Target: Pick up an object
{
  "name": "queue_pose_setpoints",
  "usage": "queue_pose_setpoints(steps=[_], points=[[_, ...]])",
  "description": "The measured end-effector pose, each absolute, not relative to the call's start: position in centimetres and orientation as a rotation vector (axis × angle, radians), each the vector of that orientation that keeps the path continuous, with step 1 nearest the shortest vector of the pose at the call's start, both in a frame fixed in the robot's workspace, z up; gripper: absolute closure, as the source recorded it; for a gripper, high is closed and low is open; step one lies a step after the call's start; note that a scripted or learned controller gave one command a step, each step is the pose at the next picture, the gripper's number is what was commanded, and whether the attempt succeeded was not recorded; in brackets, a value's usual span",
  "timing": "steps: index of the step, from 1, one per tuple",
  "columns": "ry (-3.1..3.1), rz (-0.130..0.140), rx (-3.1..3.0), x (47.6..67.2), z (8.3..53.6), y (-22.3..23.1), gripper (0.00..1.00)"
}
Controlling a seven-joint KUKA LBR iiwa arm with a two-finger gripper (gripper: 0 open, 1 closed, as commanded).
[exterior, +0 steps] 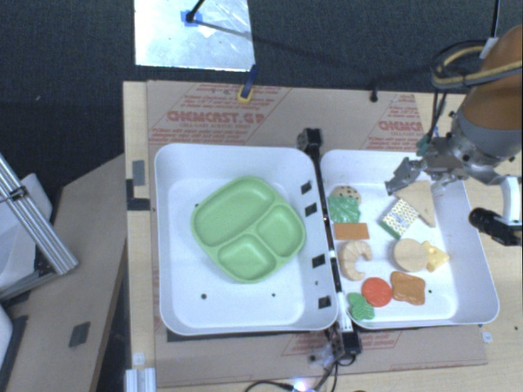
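The gripper (418, 178) hangs at the right bin's (478, 296) one o'clock corner, fingers spread and empty, just above the toy foods, so the tan wedge (422, 202) and patterned cube (399, 217) beneath look likeliest targets.

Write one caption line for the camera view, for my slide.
Robot arm's gripper hovers over the right bin of toy food; a green divided plate lies in the left bin.

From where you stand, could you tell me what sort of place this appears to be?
Probably a robot test bench in a lab: two white bins on cardboard, toy food beside a green plate, and a robot arm reaching in.
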State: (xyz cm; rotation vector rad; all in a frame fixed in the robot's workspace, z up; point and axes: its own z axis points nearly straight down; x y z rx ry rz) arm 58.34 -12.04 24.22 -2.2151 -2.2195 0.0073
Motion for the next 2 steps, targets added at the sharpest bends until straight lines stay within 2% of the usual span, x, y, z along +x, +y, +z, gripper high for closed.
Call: queue_pose_setpoints(steps=[1, 2], points=[[-2.226, -0.002, -2.218, 58.5, 24.7, -12.0, 0.00], [-2.221, 0.003, -2.219, 59.1, 18.9, -12.7, 0.00]])
